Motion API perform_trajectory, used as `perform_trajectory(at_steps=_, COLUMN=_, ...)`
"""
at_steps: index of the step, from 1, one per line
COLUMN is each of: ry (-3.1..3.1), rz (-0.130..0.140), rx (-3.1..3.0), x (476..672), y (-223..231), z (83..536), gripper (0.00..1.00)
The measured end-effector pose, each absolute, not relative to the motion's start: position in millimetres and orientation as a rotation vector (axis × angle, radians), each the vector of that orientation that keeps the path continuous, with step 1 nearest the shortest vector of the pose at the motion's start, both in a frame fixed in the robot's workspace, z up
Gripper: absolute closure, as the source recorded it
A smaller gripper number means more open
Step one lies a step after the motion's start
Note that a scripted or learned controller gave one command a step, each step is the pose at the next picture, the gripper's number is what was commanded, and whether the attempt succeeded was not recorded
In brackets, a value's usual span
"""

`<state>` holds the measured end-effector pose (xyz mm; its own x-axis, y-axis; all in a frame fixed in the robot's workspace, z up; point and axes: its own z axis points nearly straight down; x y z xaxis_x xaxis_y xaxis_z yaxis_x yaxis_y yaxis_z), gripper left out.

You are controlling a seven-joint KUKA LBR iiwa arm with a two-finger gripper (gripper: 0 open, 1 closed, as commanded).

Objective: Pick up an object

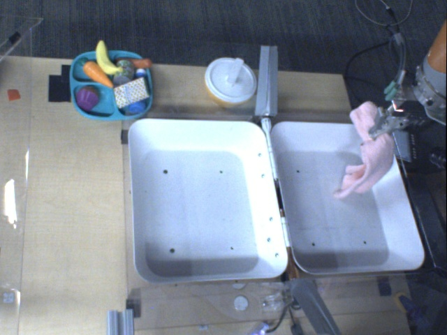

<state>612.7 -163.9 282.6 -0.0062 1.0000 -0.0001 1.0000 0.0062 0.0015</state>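
The gripper (383, 123) sits at the far right, over the upper right corner of the right bin (328, 260), and it has a pink cloth (370, 155) pinched between its fingers. The cloth hangs from that grip, bunched at the top near the bin's rim and drooping down and to the left, its lower end trailing over the bin floor; from here I cannot tell whether that tip touches the floor or hangs just above it. Behind the gripper the arm (434, 82) comes in from the right edge, grey, with a bit of the orange band showing at the top corner, and a thin cable (380, 9) loops above it against the dark carpet. The left bin (195, 257) lies just beside the right one, the two nearly touching along their inner walls, with a grey metal bar (267, 82) running up from the gap between them. Past the bins, near that bar, stands a white lidded cup (230, 81). Further left on the bench is a blue tray (78, 110) holding toy food, among it a banana (106, 60) and a carrot (96, 73). A clear panel (17, 187) stands over the left side of the bench.
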Motion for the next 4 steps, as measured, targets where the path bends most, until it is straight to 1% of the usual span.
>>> perform_trajectory(at_steps=1, ry=2.327, rz=0.008, rx=2.101, x=595.1, y=-157, z=98, gripper=0.00)
perform_trajectory(at_steps=2, ry=2.507, rz=0.013, rx=1.866, x=621.2, y=-132, z=93, gripper=0.00)
perform_trajectory(at_steps=3, ry=2.604, rz=0.012, rx=1.727, x=627.3, y=-105, z=93, gripper=0.00)
perform_trajectory(at_steps=4, ry=2.599, rz=0.020, rx=1.722, x=630.1, y=-104, z=106, gripper=1.00)
